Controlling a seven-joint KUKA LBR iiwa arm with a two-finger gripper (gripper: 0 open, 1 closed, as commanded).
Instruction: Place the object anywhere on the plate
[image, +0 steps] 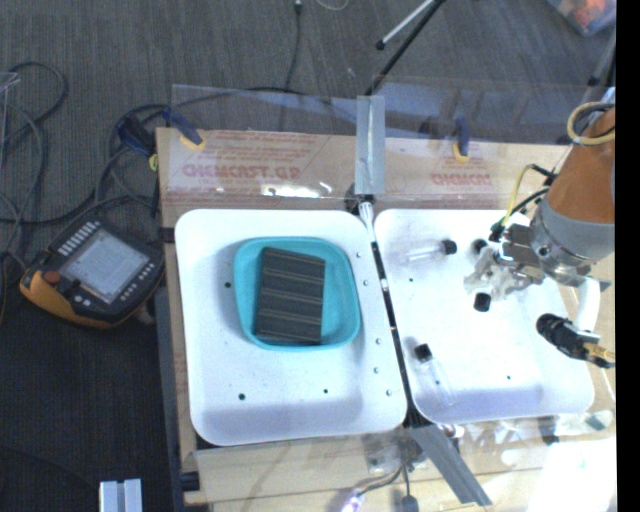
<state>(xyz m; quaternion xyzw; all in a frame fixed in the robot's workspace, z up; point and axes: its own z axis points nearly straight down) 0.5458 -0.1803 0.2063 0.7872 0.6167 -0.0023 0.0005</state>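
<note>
A teal plate (345, 300) lies in the left white bin (205, 390). On its middle rests a dark grey ribbed block (290, 295), lying flat with nothing touching it. My gripper (481, 273) hangs over the right bin (500, 390), well to the right of the plate. Its two black-tipped fingers (482, 300) stand apart, open, with nothing between them.
Two small clear vials with black caps lie in the right bin, one near the back (428, 250) and one near the front left (430, 368). A metal divider (385, 300) separates the bins. A teach pendant (95, 270) sits on the floor at the left.
</note>
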